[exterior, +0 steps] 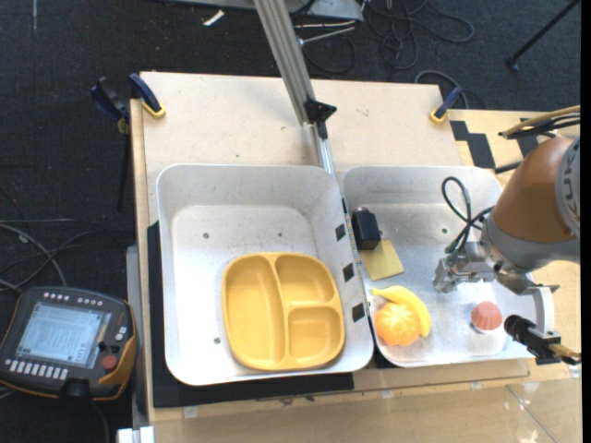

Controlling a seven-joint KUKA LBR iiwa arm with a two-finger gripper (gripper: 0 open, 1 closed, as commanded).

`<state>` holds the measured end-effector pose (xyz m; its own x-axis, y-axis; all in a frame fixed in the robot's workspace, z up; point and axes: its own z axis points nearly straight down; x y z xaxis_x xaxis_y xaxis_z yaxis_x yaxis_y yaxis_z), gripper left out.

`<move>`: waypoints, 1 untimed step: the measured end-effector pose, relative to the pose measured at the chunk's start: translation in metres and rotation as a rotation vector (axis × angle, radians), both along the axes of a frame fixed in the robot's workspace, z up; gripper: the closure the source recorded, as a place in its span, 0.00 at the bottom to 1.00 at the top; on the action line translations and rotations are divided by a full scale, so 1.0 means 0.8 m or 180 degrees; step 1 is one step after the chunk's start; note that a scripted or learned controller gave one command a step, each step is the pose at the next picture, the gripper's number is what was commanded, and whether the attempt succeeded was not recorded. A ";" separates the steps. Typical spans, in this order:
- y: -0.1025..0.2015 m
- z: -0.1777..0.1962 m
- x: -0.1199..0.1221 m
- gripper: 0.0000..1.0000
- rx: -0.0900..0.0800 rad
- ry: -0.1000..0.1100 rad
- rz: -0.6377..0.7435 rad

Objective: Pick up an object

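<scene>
In the right bin lie an orange, a yellow banana curved around it, a small pink-red fruit, a yellow sponge and a black block. My gripper hangs low over the bin floor, between the banana and the pink-red fruit, a little to the fruit's upper left. Nothing shows between its fingers. The grey arm with its orange band reaches in from the right.
The left bin holds a yellow divided plate with three compartments. A metal pole slants up from between the bins. A teach pendant lies off the bench at lower left.
</scene>
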<state>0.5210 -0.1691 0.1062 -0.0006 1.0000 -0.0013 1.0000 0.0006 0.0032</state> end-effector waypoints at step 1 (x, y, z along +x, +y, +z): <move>0.001 0.079 0.007 1.00 -0.0003 -0.0011 0.0007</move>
